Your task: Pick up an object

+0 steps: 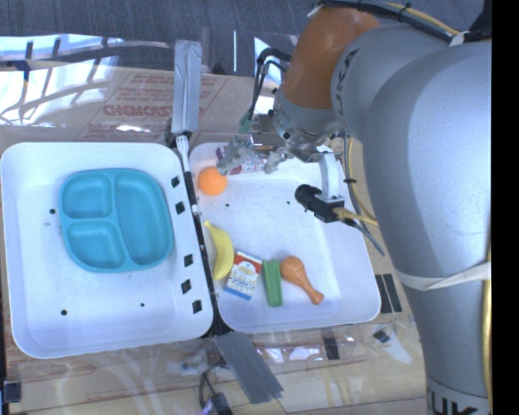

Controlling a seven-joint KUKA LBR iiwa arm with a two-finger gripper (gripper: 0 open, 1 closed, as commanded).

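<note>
Hand: the hand (pixel 233 158) sits low at the far left corner of the right bin (pixel 350 288), pointing toward the divider; whether it is released or clenched I cannot tell.
Nearest object: an orange ball (pixel 212 182) lies just beside the hand, a little nearer the camera and toward the left, close to the bin's left wall.
Key relation: the ball is round, so no long axis matters; the hand needs only a short shift down-left in the view to stand over it.
Other objects: a banana (pixel 220 249), a small carton (pixel 243 277), a green block (pixel 272 283) and an orange drumstick toy (pixel 301 279) lie together in the near half, well apart from the hand.
Left bin: the left bin (pixel 26 292) carries a blue divided plate (pixel 117 218).
Stage: judged as approach, nothing lifted yet.
Risk: the wall beside the ball may crowd the hand.
</note>
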